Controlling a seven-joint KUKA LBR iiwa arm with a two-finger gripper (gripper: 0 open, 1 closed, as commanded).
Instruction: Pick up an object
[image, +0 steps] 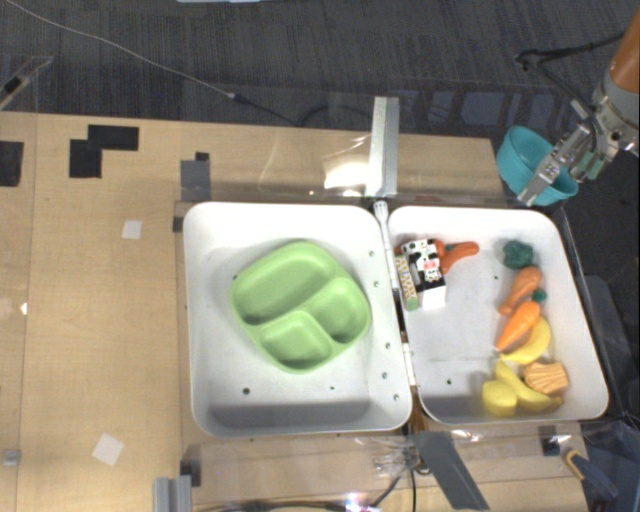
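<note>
Nearest the camera, a yellow banana (527, 345) and carrots (518, 305) lie along the right bin's (470, 385) right side, a small carton (425, 268) near its left wall. Beyond, above the bin's far right corner, the gripper (555, 175) holds a teal cup (525, 162) between its fingers.

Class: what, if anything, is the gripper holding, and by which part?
The gripper holds a teal bowl by its rim, raised beyond the right bin.

Pale wooden bench (90, 330) — black squares (103, 148) on it — dark carpet (250, 45) beyond
</note>
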